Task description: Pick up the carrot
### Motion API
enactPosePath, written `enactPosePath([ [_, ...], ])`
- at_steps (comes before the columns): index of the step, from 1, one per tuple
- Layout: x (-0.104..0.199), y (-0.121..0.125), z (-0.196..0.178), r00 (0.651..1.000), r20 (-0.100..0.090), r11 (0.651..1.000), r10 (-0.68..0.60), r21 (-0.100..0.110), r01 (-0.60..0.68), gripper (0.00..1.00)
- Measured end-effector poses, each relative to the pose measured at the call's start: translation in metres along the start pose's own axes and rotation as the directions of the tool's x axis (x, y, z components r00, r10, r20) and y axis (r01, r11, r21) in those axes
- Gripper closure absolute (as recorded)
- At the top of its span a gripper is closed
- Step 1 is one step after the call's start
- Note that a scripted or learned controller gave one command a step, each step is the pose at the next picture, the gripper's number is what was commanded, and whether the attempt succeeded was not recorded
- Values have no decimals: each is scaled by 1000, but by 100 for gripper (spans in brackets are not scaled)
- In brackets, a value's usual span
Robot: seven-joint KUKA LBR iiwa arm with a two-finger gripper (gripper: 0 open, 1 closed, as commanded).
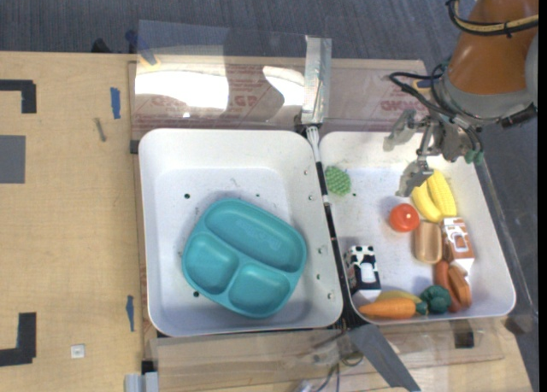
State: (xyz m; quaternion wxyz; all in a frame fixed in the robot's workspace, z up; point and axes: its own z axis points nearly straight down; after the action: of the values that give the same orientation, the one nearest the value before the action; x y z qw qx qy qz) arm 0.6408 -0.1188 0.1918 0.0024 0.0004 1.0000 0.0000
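- Camera view: the orange toy carrot with a green leafy end (395,306) lies flat along the near wall of the right shallow white bin (498,249), its tapered tip pointing left and its dark green top to the right.
- Just left of the tip stands a small black-and-white cow-pattern carton (364,267).
- Beyond the carrot's leafy end lie a reddish-brown sausage (453,283), a tan bread-shaped piece (427,242), a red tomato-like ball (403,217) and a yellow corn cob (435,195).
- A green knobbly ball (338,181) sits near the bin's far left.
- The two-finger metal gripper (412,175) hangs spread apart, holding nothing, at the bin's far side, well apart from the carrot.
- The left white bin (162,211) holds a teal divided plastic plate (244,255).
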Motion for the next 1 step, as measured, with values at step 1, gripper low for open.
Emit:
enactPosePath([
  [1, 50, 6, 99, 999, -9, 999, -47, -2, 47, 0],
])
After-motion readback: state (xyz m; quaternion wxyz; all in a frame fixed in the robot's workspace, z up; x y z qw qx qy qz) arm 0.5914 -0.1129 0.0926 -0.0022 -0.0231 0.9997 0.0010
